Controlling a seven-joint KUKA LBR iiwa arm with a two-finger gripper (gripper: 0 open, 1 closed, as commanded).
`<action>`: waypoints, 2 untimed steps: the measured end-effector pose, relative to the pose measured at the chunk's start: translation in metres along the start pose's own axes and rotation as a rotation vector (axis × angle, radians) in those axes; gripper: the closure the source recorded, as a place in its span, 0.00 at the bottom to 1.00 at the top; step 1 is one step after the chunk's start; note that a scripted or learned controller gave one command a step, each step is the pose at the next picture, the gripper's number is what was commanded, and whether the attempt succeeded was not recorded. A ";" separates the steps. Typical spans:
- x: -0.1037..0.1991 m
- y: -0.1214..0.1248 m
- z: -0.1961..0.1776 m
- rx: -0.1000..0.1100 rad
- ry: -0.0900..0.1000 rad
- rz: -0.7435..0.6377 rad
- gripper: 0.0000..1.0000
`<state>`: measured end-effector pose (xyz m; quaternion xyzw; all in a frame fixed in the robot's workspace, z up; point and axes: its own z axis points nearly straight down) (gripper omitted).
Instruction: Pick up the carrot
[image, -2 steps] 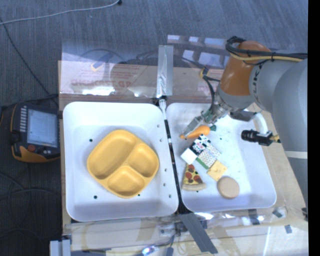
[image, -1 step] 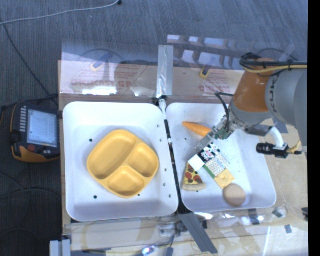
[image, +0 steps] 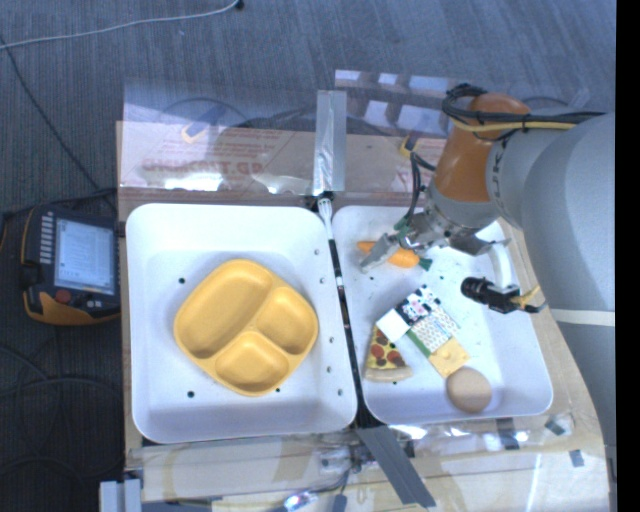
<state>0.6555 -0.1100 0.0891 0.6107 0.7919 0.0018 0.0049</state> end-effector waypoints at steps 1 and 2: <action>0.000 0.000 -0.010 0.001 -0.002 -0.001 1.00; 0.060 0.029 -0.094 0.010 0.005 -0.192 1.00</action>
